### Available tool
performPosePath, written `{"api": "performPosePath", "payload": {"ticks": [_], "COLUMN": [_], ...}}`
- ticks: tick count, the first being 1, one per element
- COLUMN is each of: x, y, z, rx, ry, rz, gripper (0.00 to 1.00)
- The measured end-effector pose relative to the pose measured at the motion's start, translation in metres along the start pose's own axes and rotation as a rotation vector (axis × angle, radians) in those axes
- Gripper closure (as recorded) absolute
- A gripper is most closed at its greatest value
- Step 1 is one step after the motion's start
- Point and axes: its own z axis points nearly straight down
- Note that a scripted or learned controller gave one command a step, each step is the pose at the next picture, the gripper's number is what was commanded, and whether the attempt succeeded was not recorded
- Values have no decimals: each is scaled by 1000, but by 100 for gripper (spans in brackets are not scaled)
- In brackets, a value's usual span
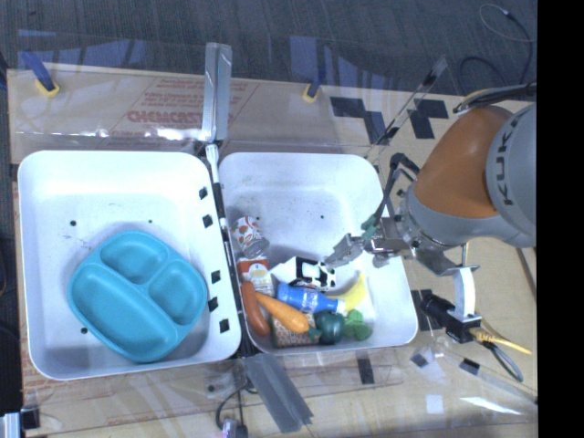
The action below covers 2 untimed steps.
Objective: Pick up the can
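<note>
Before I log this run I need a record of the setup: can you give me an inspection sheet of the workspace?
Surface: two white bins, left bin, right bin.
Job's things: can lying at the right bin's left wall.
Clutter: blue divided tray in the left bin; carrot, banana, blue bottle, green toy in the right bin.
End effector: over the right bin, apart from the can.
Cables: black cable on the carpet.
Surroundings: dark carpet.

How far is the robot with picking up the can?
Done: the arm has reached into the right bin. In hand: the gripper hangs above the pile of items, apart from the can, which lies by the bin's left wall. Left: move to the can, grasp it and lift it.
</note>
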Motion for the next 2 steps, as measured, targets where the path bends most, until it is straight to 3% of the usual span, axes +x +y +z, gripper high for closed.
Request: {"api": "performPosePath", "payload": {"ticks": [1, 2], "x": [-27, 70], "y": [90, 159], "z": [73, 115], "rx": [-1, -1], "ry": [0, 0], "rz": [113, 244], "gripper": [0, 0]}}
